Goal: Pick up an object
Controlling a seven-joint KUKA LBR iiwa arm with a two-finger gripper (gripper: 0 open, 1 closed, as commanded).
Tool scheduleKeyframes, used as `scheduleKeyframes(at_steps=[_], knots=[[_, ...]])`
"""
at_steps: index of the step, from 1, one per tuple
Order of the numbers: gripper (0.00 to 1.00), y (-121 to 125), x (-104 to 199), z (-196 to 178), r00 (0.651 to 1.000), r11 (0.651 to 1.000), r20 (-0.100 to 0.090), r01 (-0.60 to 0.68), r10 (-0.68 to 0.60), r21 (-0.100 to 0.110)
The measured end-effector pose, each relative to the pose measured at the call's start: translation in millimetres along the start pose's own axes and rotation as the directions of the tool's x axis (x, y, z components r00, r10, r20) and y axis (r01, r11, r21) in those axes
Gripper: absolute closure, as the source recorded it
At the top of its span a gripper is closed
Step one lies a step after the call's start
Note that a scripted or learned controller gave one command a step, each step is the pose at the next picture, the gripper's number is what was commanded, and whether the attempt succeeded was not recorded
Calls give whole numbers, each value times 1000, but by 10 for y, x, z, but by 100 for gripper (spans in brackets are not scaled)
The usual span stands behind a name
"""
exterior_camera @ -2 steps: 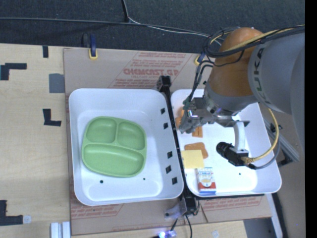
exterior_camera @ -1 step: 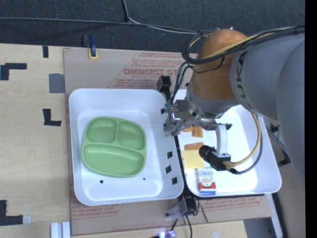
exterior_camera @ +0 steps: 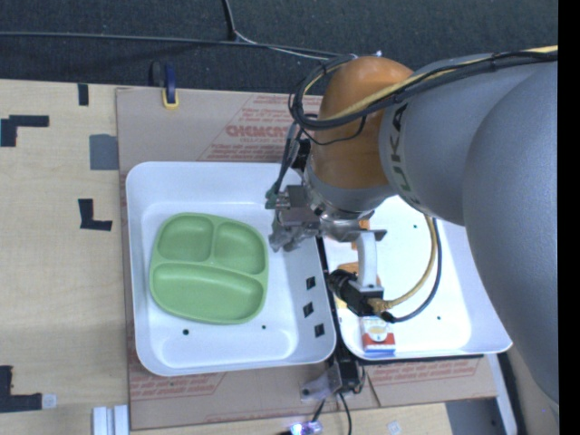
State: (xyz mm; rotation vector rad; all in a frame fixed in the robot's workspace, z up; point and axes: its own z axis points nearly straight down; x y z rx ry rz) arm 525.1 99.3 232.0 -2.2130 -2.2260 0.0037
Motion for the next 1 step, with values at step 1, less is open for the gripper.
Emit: scheduleKeyframes(at_steps=[1], knots=[[0, 1, -25, -4, 1000, 1000, 1, -3, 3, 0]])
